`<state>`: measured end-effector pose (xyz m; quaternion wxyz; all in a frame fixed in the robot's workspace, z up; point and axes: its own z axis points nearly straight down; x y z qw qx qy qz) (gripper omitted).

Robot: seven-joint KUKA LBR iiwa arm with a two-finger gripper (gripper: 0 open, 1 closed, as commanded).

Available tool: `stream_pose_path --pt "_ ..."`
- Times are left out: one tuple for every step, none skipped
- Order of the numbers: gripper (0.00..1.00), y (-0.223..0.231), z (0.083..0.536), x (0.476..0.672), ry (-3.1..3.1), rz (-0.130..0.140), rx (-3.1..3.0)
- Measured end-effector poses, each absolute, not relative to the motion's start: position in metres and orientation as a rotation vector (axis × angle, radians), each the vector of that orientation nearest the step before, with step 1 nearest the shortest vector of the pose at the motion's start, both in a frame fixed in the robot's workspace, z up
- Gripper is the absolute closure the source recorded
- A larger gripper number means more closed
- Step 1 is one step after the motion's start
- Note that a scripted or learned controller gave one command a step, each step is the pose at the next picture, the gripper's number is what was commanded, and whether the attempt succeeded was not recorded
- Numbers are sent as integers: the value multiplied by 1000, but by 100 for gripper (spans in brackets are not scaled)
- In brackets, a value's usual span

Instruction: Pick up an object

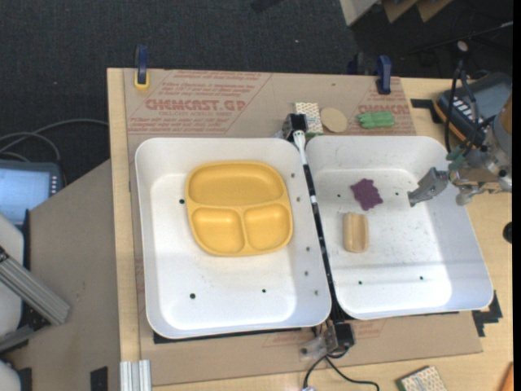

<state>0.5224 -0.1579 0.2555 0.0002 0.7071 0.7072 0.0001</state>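
A: Readable writing anywhere?
B: Yes, printed in red on the brown board (pixel 244 96) under the bins: "CHEMCAST GP" at the upper left, repeated partly at the upper right near the blue clamp (pixel 383 73). Smaller lines above it, too fine to read.

A: And in the left bin (pixel 163 300)?
B: Only a yellow divided tray (pixel 239 208), three compartments, lying flat near the bin's middle.

A: The right bin (pixel 440 292)?
B: Holds a purple object (pixel 366 193) and, just below it and slightly apart, a tan block (pixel 355 231). Both on the left part of the bin floor.

A: Position of the pincer (pixel 426 188)?
B: Above the right bin's upper right part, well apart from both objects, reaching in from the right. Grasping nothing; clenched or released, cannot tell from this angle.

A: Anything else on the desk (pixel 505 243)?
B: Beyond the bins, on the board, a round tan disc (pixel 334 120) and a green piece (pixel 376 120) side by side.
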Motion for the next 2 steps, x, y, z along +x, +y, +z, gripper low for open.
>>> stream_pose_path --pt "0 -146 90 556 2231 -9 2227" --pt "0 -96 84 605 2227 6 2213"
